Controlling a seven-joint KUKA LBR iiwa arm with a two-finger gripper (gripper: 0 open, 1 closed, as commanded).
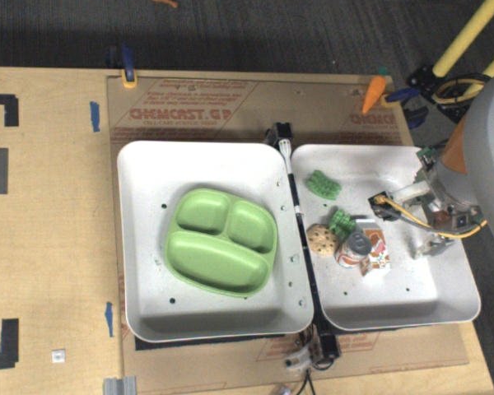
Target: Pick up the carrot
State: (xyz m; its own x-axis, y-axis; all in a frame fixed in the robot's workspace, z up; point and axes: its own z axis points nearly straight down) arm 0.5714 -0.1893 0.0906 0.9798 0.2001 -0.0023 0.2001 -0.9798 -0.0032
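While nothing is lifted yet:
Left bin (140, 220): green divided plate (221, 239).
Carrot (374, 94): upper right, on cardboard outside right bin (453, 299).
Gripper (424, 225): over right bin; jaw state, cannot tell.
Left: whole pick.

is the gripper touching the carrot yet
Apart. The camera view shows the carrot lying on the bench beyond the right bin, while the gripper sits inside that bin, the bin's far rim between them.
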